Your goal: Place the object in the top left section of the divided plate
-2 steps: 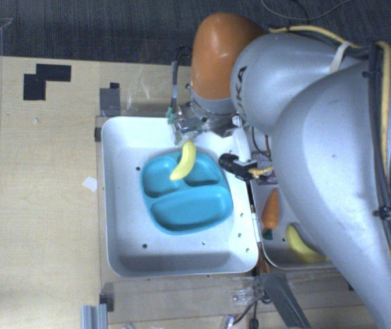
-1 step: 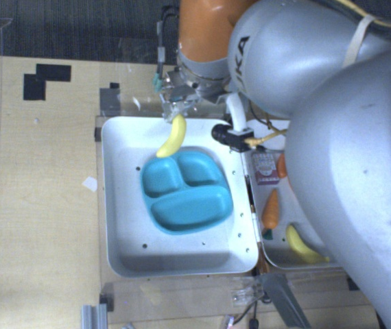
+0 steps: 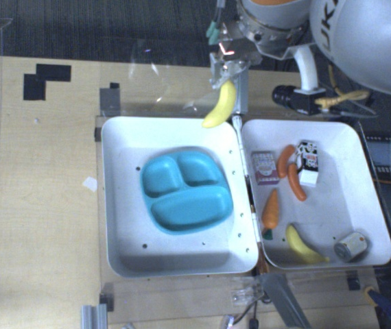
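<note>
arm: we see the grey KUKA arm (image 3: 360, 26) coming in from the upper right, orange band at the top edge, wrist pointing down over the far end of the seam between the two bins
gripper: the gripper (image 3: 228, 74) hangs just past the far rims, fingers closed in on the top end of a banana, so we'd call it pinched on the fruit
banana: the held banana (image 3: 221, 105) dangles from the fingers, tilted, its lower tip over the far right corner of the left bin (image 3: 116, 204); it looks lifted, not resting on anything as far as we can tell
plate: blue divided plate (image 3: 185, 190) sits in the middle of the left bin, two small sections on the far side, one big one nearer us; the banana is beyond it, off its upper right corner, well apart from the top left section
right bin: the right bin (image 3: 367, 184) has a second banana (image 3: 303, 246), a carrot (image 3: 271, 210), two sausages (image 3: 290, 172), a small carton (image 3: 309, 164), a dark packet (image 3: 264, 165) and a grey can (image 3: 350, 246)
</note>
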Motion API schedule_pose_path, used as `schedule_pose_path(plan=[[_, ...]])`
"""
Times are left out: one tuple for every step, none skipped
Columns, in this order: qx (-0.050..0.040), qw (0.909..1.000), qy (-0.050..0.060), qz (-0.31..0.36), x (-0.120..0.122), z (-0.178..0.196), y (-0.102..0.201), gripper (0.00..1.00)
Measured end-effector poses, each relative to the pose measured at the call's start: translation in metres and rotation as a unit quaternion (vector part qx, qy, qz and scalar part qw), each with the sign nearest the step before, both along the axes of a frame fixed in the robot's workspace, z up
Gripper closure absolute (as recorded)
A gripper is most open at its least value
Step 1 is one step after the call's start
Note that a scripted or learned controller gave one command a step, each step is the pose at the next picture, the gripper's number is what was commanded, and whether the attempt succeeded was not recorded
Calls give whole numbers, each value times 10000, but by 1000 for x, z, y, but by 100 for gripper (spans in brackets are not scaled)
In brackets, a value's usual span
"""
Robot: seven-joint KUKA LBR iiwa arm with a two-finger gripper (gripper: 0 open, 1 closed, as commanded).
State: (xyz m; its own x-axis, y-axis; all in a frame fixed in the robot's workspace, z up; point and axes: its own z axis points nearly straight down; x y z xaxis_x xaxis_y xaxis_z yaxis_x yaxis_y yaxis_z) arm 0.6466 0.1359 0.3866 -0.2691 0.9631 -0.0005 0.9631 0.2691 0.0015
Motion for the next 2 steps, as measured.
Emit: schedule_pose_path(plan=[[2,9767,21,2146,-81,-164,5,100],[5,9767,23,2147,-80,-155,6,100]])
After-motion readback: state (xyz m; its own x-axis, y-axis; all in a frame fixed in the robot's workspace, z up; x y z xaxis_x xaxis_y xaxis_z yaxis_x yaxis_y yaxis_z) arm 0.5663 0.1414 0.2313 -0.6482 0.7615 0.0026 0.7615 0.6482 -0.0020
